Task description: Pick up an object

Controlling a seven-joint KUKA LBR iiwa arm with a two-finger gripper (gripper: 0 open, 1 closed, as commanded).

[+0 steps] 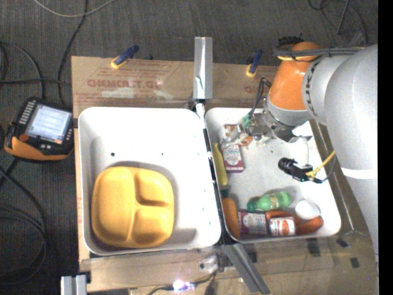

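Note:
The right bin [319, 165] holds several objects. A small pink-and-white packet [233, 156] lies near its upper left, beside a long yellow piece [219, 165] along the left wall. A green bottle [271, 200], a white egg-like ball [307, 209], a red bottle [281, 226] with a dark label and an orange carrot [230, 217] lie along the near edge. My gripper [250, 125] is low at the bin's far left corner, just above and right of the packet. Small crumpled bits [241, 139] lie under it.
The left bin [104, 125] holds a yellow divided plate [133, 206] in its near left part. A metal post [202, 66] stands behind the gap between the bins. A handheld pendant [40, 129] lies left of the bench. My arm covers the right bin's far right corner.

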